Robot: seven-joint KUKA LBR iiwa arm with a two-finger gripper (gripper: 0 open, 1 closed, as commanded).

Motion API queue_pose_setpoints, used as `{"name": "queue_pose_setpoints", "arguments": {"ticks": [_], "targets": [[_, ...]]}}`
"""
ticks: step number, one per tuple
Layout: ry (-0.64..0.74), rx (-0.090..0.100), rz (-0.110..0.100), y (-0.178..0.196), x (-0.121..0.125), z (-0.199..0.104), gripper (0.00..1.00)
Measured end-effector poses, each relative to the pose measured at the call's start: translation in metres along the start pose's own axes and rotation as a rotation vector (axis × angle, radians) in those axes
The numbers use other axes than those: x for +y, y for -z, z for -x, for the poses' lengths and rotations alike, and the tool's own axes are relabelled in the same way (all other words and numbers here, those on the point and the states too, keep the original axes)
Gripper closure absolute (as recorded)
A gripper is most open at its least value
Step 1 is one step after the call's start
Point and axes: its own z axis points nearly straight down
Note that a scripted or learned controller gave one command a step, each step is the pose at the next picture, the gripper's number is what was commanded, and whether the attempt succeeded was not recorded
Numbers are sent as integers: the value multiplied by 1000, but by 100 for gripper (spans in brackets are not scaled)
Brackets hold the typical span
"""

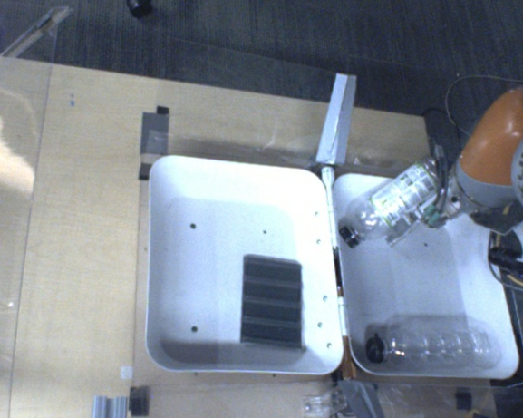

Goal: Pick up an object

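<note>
A clear plastic bottle (391,206) with a dark cap hangs tilted over the back left of the right bin (445,292), cap end pointing down and left. My gripper (432,202) is shut on its base end, with dark fingers on either side of the bottle. The bottle's upper end overlaps the bin's far rim, so it is off the floor. A second clear bottle (431,346) with a dark cap lies on its side along the front wall of the right bin. A black ribbed block (272,301) lies flat in the left bin (198,207).
The orange-banded arm (505,134) comes in over the right bin's far right corner. A grey upright post (337,119) stands behind the gap between the bins. Cables (512,262) hang at the right edge.
</note>
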Motion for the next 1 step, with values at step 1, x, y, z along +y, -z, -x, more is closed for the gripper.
{"name": "queue_pose_setpoints", "arguments": {"ticks": [1], "targets": [[22,-2,-27,-1,29,-26,0]]}}
